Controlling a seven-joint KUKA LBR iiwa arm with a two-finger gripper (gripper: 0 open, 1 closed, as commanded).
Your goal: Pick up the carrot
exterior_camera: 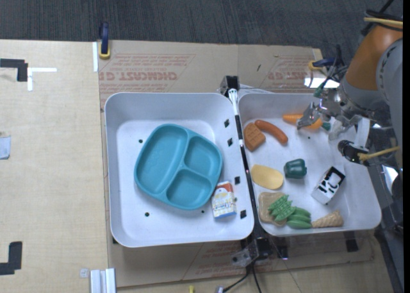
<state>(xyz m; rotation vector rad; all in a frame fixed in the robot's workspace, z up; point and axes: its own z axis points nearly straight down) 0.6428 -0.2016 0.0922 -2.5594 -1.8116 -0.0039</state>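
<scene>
The carrot [295, 118] is a small orange piece lying near the far wall of the right bin [365, 221]. My gripper [313, 119] is low over the carrot's right end, at or just above it, and its body covers that end. A bit of orange shows under it. The grey arm with its orange band [366, 61] reaches in from the right.
Around the carrot in the right bin lie a red sausage [272, 131], a brown waffle [254, 136], a yellow slice [266, 176], a green pepper [295, 168], a white-and-black box [328, 184], green vegetables on toast [282, 209] and a cone [327, 220]. The left bin holds a teal divided plate [178, 167] and a small carton [223, 200].
</scene>
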